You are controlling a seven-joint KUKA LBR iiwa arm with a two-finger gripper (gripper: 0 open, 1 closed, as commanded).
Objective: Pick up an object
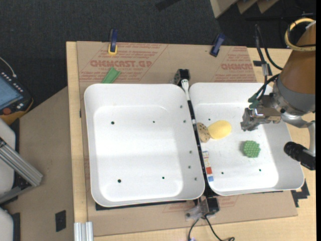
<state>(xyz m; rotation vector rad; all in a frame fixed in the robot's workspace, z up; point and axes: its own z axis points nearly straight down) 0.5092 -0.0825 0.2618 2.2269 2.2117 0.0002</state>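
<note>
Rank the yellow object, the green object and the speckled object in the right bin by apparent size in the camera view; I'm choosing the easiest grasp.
1. Yellow object, largest.
2. Green object, slightly smaller.
3. Speckled object, smallest, though it lies against the bin's left wall.

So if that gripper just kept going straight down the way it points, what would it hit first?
Probably the bare floor of the right bin; the gripper hangs right of the yellow lump and above the green ball. Depth is unclear.

Brown cardboard-covered bench top [150, 59] with red printed lettering, two shallow white bins on it side by side, left bin [140, 143], right bin [238, 177], a green tape strip [110, 75] near the far left, clamps at the far edge, yellow-tipped [113, 43] and blue [217, 44]
</note>
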